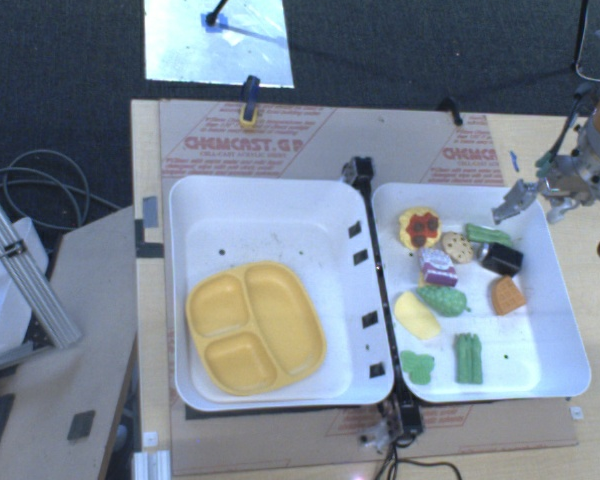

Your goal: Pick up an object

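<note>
Presently, item one: the black block [501, 259], the likeliest pick, lying in the far right part of the right bin [560, 358], its long axis running left-near to right-far at a slight slant. It is sitting just to the near-left of the hand [525, 201], closer to it than most of the other pieces; the hand is hovering above the bin's far right rim, and whether its jaws are spread or closed cannot be told from this angle. Nothing is showing between them. The block is looking dark, short and boxy, probably rigid enough to grip across its narrow sides.

Item two: green strip [488, 235], touching the block on its far side, even nearer the hand.

Item three: orange wedge [507, 295], just near of the block.

Item four: cookie [457, 248], purple-and-white piece [437, 266] and red-and-yellow round [419, 227], clustering to the block's left.

Item five: green leafy piece [441, 299], yellow lump [416, 315], green stalks [468, 357] and small green piece [417, 366], lying toward the near end.

Item six: left bin [270, 208], carrying a yellow divided tray [254, 324].

Both bins are resting on the surface [580, 308].
</note>
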### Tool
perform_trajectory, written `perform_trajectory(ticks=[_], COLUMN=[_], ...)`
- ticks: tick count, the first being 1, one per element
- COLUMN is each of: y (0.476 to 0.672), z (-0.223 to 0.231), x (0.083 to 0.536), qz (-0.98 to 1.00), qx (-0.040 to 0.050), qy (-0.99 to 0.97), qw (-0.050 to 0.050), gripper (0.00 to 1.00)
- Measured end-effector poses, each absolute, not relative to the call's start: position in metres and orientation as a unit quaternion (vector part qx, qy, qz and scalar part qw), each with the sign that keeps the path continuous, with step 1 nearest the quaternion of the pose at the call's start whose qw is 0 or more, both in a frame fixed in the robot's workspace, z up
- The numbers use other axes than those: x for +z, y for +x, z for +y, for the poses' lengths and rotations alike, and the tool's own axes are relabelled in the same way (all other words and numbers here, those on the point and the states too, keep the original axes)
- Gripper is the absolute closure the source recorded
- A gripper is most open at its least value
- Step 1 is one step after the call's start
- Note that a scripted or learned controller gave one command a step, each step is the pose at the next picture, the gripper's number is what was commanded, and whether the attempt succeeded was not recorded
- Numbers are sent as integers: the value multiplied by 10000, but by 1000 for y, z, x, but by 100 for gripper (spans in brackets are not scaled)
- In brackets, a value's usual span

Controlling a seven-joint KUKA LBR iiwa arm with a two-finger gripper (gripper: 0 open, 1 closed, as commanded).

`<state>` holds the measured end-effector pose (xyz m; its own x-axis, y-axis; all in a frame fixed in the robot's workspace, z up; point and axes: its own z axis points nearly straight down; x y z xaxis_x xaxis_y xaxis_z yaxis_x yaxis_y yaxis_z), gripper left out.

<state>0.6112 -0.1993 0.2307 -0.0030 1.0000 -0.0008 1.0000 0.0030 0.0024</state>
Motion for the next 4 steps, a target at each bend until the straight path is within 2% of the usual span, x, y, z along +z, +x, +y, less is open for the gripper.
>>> perform_trajectory(ticks=[4], y=[611], z=[-199], x=[231], qz=[7082], qx=[6], qy=[7060], qw=[12], gripper=[0])
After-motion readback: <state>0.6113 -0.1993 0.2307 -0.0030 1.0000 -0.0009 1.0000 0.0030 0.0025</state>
